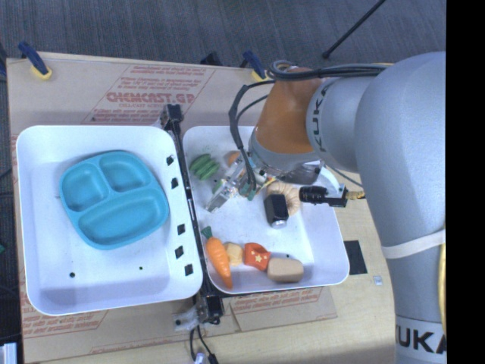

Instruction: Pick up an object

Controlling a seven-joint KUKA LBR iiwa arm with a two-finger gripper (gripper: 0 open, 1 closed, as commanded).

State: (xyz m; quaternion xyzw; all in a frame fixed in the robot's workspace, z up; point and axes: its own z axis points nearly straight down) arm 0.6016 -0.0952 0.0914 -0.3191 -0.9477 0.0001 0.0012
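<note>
- Grey arm [394, 150] bulks largest on my feed, a smooth rounded casing entering from the right over the right bin [330, 243].
- Toy foods lie in that bin, none of them lifted. 4 sit in a row along its near wall: an orange carrot [218, 262] with a green top, a small pale piece [235, 253] touching it, a glossy red piece [257, 256], and a rounded tan lump [286, 269].
- Near the bin's far left corner I see a ridged green piece [202, 165], with a small orange bit [231, 158] just beside it.
- Both bins are shallow white plastic with rounded corners. The left bin [45, 279] holds a matte blue plate [114, 199] moulded into 3 compartments.
- Brown printed cardboard [144, 89] lies under the bins.
- An orange band [284, 116] sits above the wrist, which tilts down and to the left. The metal gripper [221, 197] hangs low over bare bin floor, between the green piece and the carrot, touching neither as far as I can see.
- I cannot tell whether the gripper is open or closed.
</note>
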